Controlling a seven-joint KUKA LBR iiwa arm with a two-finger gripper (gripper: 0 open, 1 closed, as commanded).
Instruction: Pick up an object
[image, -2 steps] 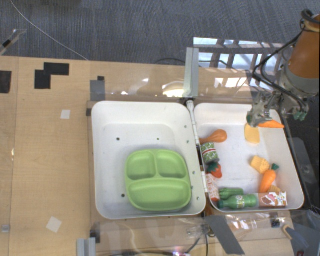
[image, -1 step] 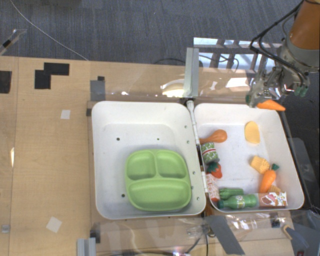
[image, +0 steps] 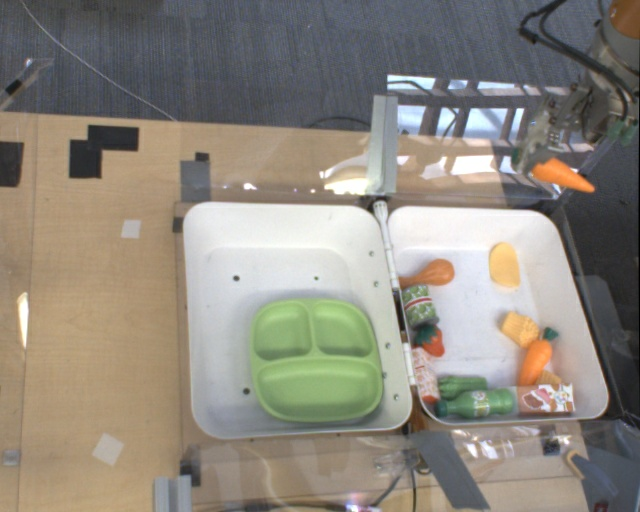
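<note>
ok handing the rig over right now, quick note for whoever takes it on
Gripper: raised beyond the right bin's far right corner, jaws shut on an orange carrot-shaped toy.
Right bin: holds the remaining toys, among them a second carrot, a green bottle and a yellow piece.
Left bin: green divided plate.
Done: pick looks made.
Left: confirm the grip holds.
</note>
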